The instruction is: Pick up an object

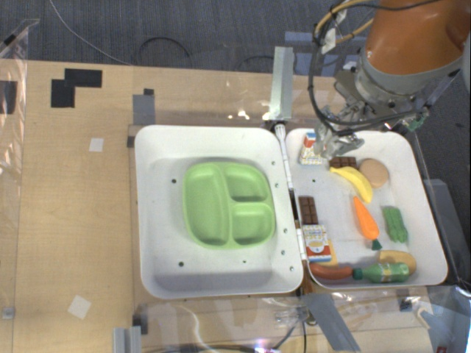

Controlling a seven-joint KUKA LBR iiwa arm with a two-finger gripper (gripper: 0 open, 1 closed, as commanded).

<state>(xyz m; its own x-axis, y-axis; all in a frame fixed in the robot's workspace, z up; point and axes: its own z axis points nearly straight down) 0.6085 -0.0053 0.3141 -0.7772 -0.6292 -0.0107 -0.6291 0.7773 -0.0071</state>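
Observation:
My gripper (335, 143) hangs over the far left part of the right bin (419, 197), just above a dark chocolate piece (344, 164) and right of a small white carton (310, 150). Nothing is visibly held in it. A banana (355, 183) and a round tan bun (374, 173) lie just in front of it. Nearer the front lie a carrot (366, 219), a green pickle (396, 224), a chocolate bar (307, 210), a small printed box (317, 244), a sausage (333, 272), a green bottle (383, 273) and a yellow piece (398, 258).
The left bin (158, 197) holds a green divided plate (228, 204). A raised divider (288, 190) runs between the two bins. The grey and orange arm (412, 43) looms over the right bin's far edge, with cables looping at its left.

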